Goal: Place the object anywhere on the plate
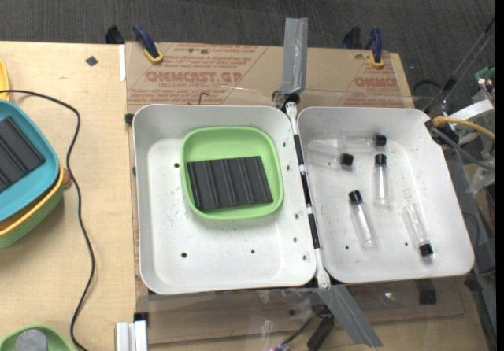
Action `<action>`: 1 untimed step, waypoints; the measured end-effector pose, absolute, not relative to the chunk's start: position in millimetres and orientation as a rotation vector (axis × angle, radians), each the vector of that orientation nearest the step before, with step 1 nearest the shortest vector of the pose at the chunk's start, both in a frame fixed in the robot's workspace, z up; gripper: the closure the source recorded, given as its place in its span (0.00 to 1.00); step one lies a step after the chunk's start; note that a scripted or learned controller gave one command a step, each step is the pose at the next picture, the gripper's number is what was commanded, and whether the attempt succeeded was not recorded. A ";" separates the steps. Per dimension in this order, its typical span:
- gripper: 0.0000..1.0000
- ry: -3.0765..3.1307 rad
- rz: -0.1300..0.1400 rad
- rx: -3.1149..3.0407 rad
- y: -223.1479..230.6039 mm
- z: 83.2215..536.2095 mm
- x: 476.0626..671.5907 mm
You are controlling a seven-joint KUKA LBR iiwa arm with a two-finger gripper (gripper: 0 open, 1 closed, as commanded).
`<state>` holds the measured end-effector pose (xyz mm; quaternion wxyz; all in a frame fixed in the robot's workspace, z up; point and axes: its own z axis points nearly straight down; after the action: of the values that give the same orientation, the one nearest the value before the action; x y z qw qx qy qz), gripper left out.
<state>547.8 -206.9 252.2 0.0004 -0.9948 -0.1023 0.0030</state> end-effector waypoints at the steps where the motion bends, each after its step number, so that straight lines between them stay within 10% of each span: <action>1: 0.00 -0.315 0.009 -3.125 -222.2 262.9 534.6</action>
<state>534.6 -222.2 262.9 0.0003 -0.9949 -0.1004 0.0029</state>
